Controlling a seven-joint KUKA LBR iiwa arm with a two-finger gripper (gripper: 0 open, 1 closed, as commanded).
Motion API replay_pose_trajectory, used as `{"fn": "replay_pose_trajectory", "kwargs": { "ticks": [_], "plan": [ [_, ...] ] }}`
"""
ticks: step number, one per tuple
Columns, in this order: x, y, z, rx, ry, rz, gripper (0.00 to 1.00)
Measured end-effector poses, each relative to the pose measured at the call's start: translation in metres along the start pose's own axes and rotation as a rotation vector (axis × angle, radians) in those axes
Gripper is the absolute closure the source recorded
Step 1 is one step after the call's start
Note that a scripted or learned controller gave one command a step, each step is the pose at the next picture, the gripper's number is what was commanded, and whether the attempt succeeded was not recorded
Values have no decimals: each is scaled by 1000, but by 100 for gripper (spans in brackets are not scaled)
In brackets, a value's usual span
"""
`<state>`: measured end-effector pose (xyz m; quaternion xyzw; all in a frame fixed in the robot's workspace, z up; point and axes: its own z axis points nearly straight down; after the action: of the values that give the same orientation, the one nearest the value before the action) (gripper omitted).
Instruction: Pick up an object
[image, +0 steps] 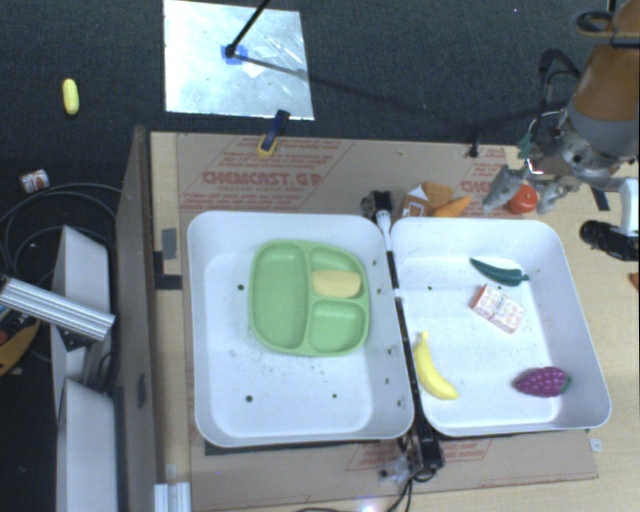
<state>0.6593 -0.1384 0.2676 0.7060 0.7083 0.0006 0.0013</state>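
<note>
The left bin (225, 400) holds a green 3-compartment tray (300, 300) with a yellow piece (337, 284) in its upper right compartment. The right bin (570, 300) holds a dark green pepper (497, 270), a pink-and-white packet (498, 307), a banana (433, 368) and a purple grape bunch (541, 381). The claw (522, 190) hangs beyond that bin's far rim, an orange-red object (522, 199) between its fingers; how firmly they close on it I cannot tell. The pepper lies nearest, well apart.

The hand (522, 192) hangs behind the right bin (575, 300), past its far rim. Before it in that bin lie a pepper (498, 270), a box (498, 307), a banana (433, 369) and grapes (541, 381). Left of it, the other bin (215, 330) holds a tray (305, 298).
</note>
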Motion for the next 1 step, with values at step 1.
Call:
{"fn": "replay_pose_trajectory", "kwargs": {
  "ticks": [1],
  "plan": [
    [-58,-7,58,4,-1,6,0]
  ]
}}
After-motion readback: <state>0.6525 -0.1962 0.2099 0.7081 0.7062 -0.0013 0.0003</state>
